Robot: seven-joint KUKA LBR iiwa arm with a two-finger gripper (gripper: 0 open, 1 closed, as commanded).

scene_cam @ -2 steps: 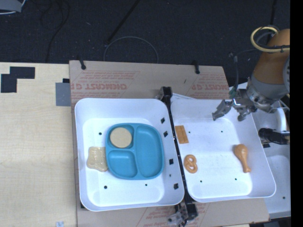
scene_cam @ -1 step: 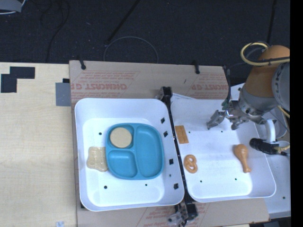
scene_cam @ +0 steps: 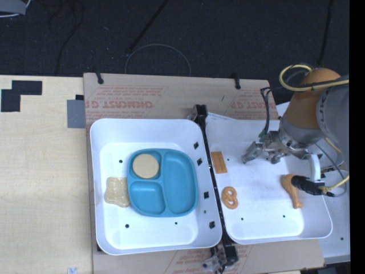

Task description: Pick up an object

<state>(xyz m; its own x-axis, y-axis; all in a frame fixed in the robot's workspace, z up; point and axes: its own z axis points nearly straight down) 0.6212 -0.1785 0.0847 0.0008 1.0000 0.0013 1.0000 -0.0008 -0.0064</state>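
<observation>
My gripper hangs over the upper middle of the right bin, below the arm's orange band. Its two grey fingers stand apart, open, with nothing between them. In the right bin lie a small orange rectangular piece near the left wall, a brown pretzel below it, and a tan drumstick-shaped piece at the right. The gripper is up and to the right of the pretzel and left of the drumstick, touching neither.
The left bin holds a blue divided plate with a round beige cracker in its upper left compartment. A pale bread-like piece lies beside the plate's left edge. A black divider separates the bins. Cables hang at the arm's right.
</observation>
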